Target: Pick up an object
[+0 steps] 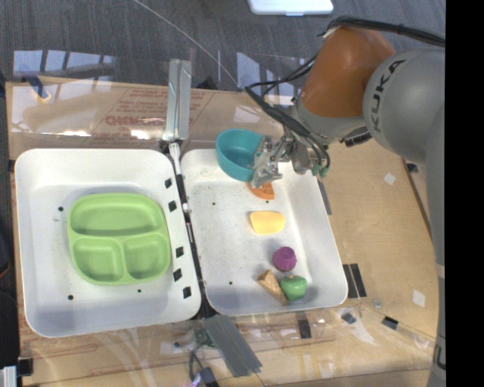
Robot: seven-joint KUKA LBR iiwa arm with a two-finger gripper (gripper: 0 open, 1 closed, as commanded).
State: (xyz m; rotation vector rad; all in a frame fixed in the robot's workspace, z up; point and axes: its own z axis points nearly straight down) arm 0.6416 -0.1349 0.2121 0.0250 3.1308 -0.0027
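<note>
Divided plate (117, 236) in left bin (38, 170) — bowl (236, 151) at right bin (318, 234) rear.

A brown cardboard-like worktop (378, 227) is lying under clear plastic sheeting that is catching pale glare along its far side, where faint red printing (132, 113) is showing through. Beyond it, dark grey ribbed flooring (91, 26) is stretching across the top of the view. A bright white rectangular shape (290, 6) is glowing at the top edge. Small pieces of dark tape (355, 280) are sitting on the worktop near its front right.
</note>
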